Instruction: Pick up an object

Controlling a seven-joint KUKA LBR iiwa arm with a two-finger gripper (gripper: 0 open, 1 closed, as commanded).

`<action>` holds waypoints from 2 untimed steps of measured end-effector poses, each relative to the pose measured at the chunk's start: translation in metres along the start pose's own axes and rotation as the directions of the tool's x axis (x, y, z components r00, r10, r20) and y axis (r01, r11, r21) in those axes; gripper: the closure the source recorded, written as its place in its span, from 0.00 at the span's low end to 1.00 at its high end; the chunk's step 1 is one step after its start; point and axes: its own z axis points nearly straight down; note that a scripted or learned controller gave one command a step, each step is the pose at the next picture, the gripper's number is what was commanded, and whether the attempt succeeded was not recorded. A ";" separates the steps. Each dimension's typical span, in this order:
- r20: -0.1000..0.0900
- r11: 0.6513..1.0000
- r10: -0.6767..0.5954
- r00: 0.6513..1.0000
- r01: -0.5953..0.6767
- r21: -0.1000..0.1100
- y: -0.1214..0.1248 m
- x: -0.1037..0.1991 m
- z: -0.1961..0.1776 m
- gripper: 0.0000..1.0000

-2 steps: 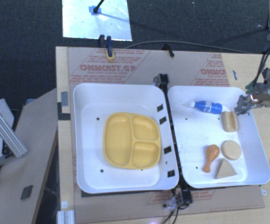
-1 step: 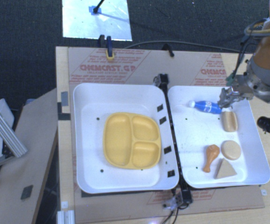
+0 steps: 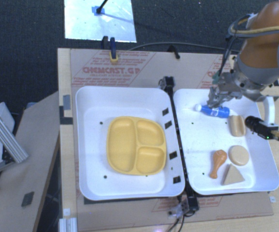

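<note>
My gripper (image 3: 213,102) hangs over the far part of the right bin (image 3: 197,178), its tip right above a blue tube with a white cap (image 3: 212,110) that lies flat on the bin floor. Whether the tube is between the fingers is hidden by the wrist. Nearer the right wall lie a tan bread-like piece (image 3: 236,125), a pale round biscuit (image 3: 238,155), a brown drumstick (image 3: 217,162) and a beige wedge (image 3: 233,175).
The left bin (image 3: 89,178) bears a yellow divided plate (image 3: 135,145). A black divider strip (image 3: 174,129) runs between the two bins. A grey metal rail (image 3: 2,132) juts in at the left edge.
</note>
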 end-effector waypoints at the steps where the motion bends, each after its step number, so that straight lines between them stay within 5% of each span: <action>1: 0.000 1.000 0.001 1.000 -0.001 0.001 0.009 0.044 0.005 1.00; 2: -0.001 1.000 0.000 1.000 0.000 0.002 0.019 0.105 0.018 1.00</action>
